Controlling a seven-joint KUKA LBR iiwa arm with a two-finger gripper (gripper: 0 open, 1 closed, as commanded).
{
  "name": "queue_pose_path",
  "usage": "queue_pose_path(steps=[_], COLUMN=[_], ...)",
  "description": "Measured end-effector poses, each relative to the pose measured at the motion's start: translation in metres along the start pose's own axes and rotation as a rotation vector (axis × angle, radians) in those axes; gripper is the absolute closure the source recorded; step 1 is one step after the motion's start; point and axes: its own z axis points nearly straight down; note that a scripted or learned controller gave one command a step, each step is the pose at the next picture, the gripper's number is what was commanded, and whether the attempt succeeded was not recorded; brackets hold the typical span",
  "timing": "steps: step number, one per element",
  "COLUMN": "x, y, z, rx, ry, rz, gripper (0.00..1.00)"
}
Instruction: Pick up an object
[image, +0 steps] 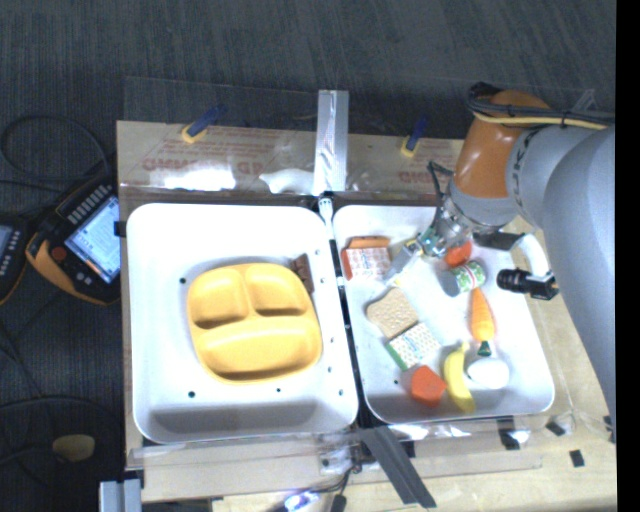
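While the arm (560, 190) reaches in from the right edge of the frame, its gripper (432, 243) sits low over the upper part of the right bin (530, 385); whether it is apart or together cannot be told from this angle. Two white bins lie side by side across the middle of the frame. One yellow divided tray (255, 318) fills the centre of the left bin (150, 400), with one small brown piece (301, 268) at its upper right corner. Counted in the right bin: one red-and-white packet (366, 259) at upper left, one small can (468, 276) just below and right of the gripper, one tan cracker (391, 312) in the middle, one green-and-white block (414, 345) below it, one carrot (482, 316) toward the right, one red block (427, 385), one banana (456, 377) and one white egg-like piece (488, 374) along the lower edge. Something red (456, 254) lies just beside the gripper. Two clamps (203, 123) hold the board at the top of the frame. One handheld controller (78, 245) lies at the left edge.
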Motion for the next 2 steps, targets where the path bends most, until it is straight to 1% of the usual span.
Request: queue_pose_path(steps=[1, 2], x=[-0.0002, 0.0017], y=[0.0001, -0.0037], z=[0.0002, -0.0045], rx=[-0.001, 0.013], ry=[-0.001, 0.008], rz=[0.0, 0.0], gripper=[0.0, 1.0])
